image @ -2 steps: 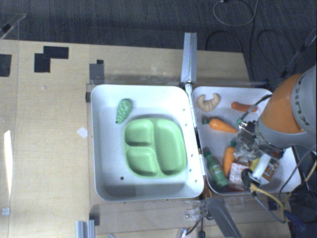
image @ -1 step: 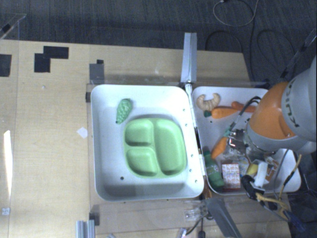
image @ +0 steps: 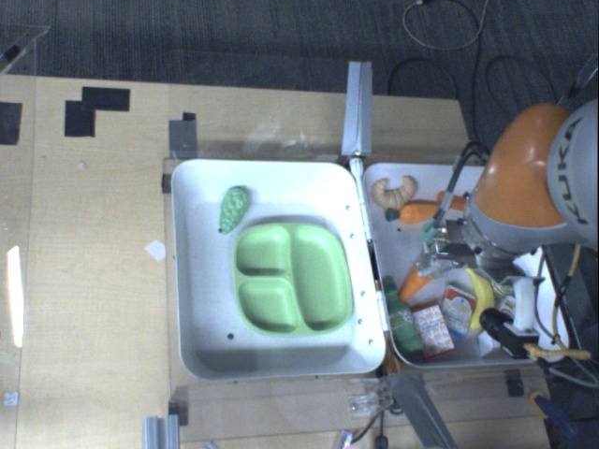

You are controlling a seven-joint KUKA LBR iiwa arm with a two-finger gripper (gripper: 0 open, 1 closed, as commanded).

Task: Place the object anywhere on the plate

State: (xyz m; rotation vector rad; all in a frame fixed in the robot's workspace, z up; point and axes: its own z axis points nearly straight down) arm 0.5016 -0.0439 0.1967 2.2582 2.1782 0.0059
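A light green plate (image: 292,274) with three compartments lies in the left bin (image: 192,279), with nothing on it. My gripper (image: 437,253) hangs low over the middle of the right bin (image: 379,215), among the clutter there. Just below its tip lies an orange piece (image: 413,285); a carrot-like orange piece (image: 416,214) lies just above it. The arm's orange band (image: 524,181) and grey wrist hide the bin's right part. I see nothing clearly between the gripper's tips.
A bumpy green piece (image: 233,208) lies in the left bin beside the plate's upper left corner. The right bin also holds a tan curled piece (image: 394,191), a yellow banana (image: 480,291), a red and white box (image: 433,330) and a green bottle (image: 401,323).
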